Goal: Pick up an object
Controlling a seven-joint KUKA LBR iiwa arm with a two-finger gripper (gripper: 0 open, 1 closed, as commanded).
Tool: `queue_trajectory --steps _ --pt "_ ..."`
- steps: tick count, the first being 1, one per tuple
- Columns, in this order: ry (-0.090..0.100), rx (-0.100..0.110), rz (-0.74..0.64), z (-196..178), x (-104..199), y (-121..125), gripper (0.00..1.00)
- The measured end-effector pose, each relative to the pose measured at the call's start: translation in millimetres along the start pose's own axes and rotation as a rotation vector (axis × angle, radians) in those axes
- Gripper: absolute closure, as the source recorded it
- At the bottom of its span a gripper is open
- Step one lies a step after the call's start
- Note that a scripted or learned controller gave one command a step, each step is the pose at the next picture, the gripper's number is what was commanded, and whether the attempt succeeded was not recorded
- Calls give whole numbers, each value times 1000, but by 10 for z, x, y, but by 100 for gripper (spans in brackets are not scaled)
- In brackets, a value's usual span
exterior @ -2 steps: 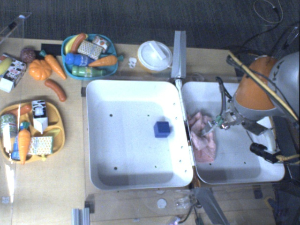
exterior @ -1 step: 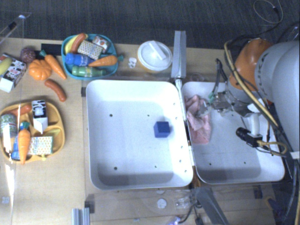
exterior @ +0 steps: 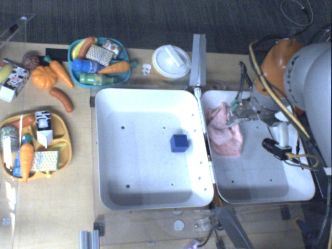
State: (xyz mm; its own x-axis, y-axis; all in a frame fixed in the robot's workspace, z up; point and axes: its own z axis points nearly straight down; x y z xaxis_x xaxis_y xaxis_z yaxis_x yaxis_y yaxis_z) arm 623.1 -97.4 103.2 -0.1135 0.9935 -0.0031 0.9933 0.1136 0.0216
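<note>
Pink and crumpled, the cloth (exterior: 224, 130) lies in the right bin (exterior: 270, 188), bunched against that bin's left wall; the gripper (exterior: 234, 114) sits at the cloth's upper right edge, low over it, with the grey arm (exterior: 306, 82) reaching in from the right; dark cables and the wrist crowd the spot, so whether the gripper is spread or pressed together I cannot tell, and no fold of cloth can be seen caught in it. The cloth looks slack and rests on the bin floor, not lifted; judged from that, the pick is at the reach-and-grasp stage, with the closing, or at least the raising, left to do. A soft heap like this can slip from a shallow pinch, so a grasp at the edge seems a risky one.

The left bin (exterior: 119, 191) holds a blue cube (exterior: 179, 142) a little right of its middle, well apart from the gripper and untouched; it stays a second candidate. Beyond the bins stand a white lid (exterior: 171, 61), a blue bowl (exterior: 98, 80) of toy food and a yellow tray (exterior: 63, 139) of the same; these play no part.
</note>
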Motion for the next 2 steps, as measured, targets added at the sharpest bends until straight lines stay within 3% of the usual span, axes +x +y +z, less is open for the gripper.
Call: queue_trajectory --steps 1,2 --pt "-1 -4 -6 -107 12 19 100" --pt "4 17 -273 -815 172 508 100"
